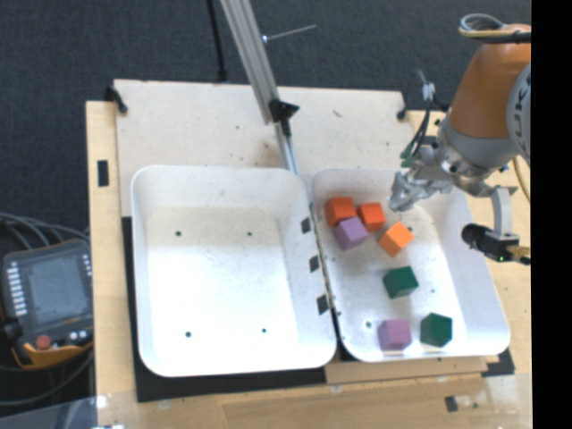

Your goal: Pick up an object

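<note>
Dark grey carpet surrounds a pale wooden bench [179, 123] that carries two shallow white plastic bins side by side. On the viewer's left sits the large left bin [223, 271], its floor bare apart from a few dark specks. Beside it, the right bin [465, 275] holds seven small blocks. Near its far end, an orange cube [339, 210] and a second orange cube [372, 214] sit close together, with a light purple cube [350, 232] touching the front of the first. A tilted, lighter orange cube [396, 237] lies just to their right. Further toward the near rim rests a dark green cube [400, 281], and at the near edge a purple cube [393, 333] and another dark green cube [436, 329] sit next to each other.

From the right, the grey arm with its orange band reaches in, and its two-finger gripper [404, 191] hangs over the far end of the right bin, just above and beside the lighter orange cube. Whether it is spread or closed cannot be told at this angle, and no block is visible in it.

A slanted aluminium post [255, 56] rises behind the bins, and a handheld control pendant [49, 298] lies off the bench's left side.
</note>
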{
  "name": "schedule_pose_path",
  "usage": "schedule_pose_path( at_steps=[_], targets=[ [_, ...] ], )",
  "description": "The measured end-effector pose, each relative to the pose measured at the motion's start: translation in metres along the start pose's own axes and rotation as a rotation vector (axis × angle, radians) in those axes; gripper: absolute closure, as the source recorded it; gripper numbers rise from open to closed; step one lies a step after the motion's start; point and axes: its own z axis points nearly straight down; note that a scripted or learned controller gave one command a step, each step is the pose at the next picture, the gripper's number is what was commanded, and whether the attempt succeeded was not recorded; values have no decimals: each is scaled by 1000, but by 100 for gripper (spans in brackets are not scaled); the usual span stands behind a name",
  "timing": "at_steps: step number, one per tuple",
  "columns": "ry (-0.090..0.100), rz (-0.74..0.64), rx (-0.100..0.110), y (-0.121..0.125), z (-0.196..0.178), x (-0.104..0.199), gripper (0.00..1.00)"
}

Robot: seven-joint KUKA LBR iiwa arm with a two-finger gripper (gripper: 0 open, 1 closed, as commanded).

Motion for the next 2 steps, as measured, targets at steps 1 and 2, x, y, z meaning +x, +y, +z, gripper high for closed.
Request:
schedule_pose_path(
  at_steps=[1,2],
  targets=[
    [1,-2,2,1,-34,-2,100],
    [2,-4,6,-7,-38,44,100]
  ],
)
